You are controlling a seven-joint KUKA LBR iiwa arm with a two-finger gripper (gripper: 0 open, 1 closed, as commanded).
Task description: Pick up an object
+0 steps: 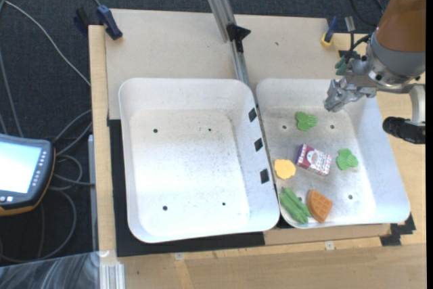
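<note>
End effector (333, 102) over right bin (379, 145) near green piece (306, 121); its own housing hides the opening, can't tell.

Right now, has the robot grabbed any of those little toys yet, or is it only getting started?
Only getting started. Nothing looks lifted: the two green pieces, the purple carton, the yellow piece, the orange waffle and the green vegetable all lie in the right bin. The pincer hangs over that bin's far end. The grab and lift remain.
</note>
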